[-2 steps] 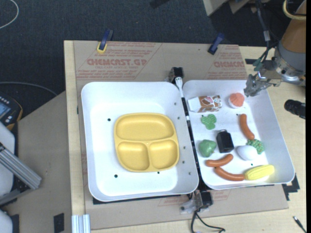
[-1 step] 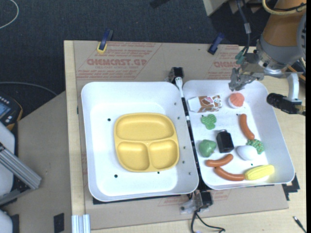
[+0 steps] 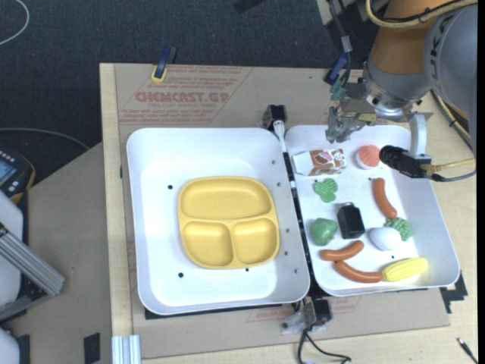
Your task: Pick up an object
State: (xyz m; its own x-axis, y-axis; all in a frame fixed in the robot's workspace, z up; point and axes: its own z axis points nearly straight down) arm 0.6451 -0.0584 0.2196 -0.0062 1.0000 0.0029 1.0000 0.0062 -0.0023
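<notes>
The claw (image 3: pixel 339 131) is seen poised at the right bin's (image 3: pixel 443 237) back edge (its opening cannot be told); the meat slice (image 3: pixel 327 160) lies just below it.

"CHEMCAST GP" — on brown board (image 3: pixel 189 89)

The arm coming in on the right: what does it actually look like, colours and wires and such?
The arm is bulky and rounded, with a grey shell and a broad orange band above the wrist. Yellow and black cables loop around it. Its end narrows to a small metal gripper with thin fingers, flanked by a pale bracket carrying a black cylindrical part.
</notes>
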